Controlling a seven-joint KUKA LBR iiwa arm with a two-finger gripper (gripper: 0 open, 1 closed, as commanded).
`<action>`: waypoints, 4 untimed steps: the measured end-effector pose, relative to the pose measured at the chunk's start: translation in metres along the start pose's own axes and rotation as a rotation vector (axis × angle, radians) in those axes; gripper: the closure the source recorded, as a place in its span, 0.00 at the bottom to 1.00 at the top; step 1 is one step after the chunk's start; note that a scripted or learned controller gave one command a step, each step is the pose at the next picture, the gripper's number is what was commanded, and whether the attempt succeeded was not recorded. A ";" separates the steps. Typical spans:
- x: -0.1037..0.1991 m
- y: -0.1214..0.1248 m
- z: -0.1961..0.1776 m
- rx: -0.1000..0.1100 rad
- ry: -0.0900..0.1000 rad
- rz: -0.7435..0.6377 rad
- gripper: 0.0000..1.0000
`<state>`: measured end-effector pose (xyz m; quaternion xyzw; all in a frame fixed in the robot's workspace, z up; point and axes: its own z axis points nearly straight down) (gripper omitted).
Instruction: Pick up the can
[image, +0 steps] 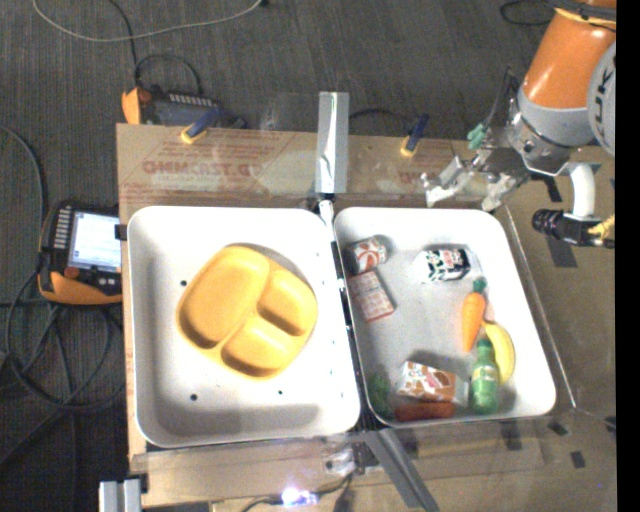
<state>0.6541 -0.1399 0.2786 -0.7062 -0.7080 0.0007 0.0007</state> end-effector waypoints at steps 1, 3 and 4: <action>0.041 -0.024 0.172 -0.002 0.001 -0.073 0.00; 0.042 0.018 0.169 -0.013 0.002 -0.105 1.00; -0.005 0.014 0.124 0.000 -0.002 -0.081 1.00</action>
